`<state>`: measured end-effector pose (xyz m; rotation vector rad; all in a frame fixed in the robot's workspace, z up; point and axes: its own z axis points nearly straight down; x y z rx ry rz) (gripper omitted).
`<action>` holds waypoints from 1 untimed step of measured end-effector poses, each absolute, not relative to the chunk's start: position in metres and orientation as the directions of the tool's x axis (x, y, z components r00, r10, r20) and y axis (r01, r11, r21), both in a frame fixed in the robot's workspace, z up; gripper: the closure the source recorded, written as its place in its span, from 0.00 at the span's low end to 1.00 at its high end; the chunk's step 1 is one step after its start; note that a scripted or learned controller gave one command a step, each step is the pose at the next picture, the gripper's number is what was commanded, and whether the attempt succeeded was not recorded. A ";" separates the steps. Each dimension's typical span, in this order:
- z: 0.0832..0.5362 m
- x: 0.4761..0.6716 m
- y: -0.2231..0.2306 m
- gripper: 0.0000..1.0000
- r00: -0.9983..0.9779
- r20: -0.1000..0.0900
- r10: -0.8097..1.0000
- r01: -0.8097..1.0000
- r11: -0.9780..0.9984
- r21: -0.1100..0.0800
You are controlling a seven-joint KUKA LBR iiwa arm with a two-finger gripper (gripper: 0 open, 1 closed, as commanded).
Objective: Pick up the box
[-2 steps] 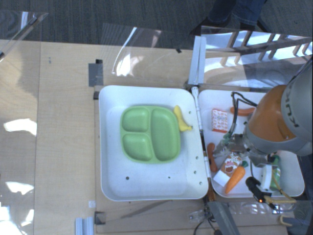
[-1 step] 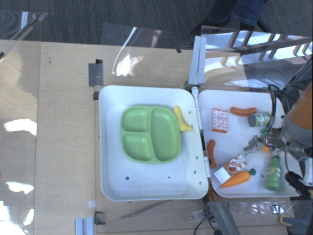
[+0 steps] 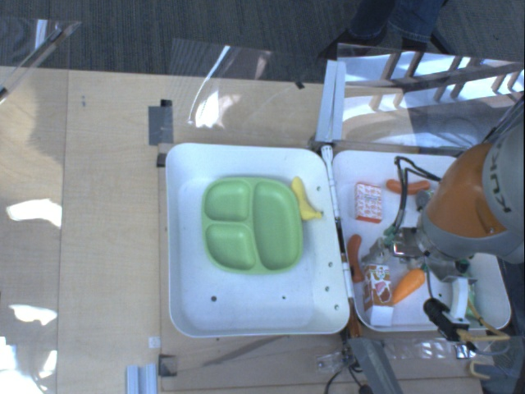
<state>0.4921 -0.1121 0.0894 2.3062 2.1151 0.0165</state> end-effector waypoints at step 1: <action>0.101 0.495 -0.112 1.00 0.084 -0.003 0.996 0.996 -0.084 0.026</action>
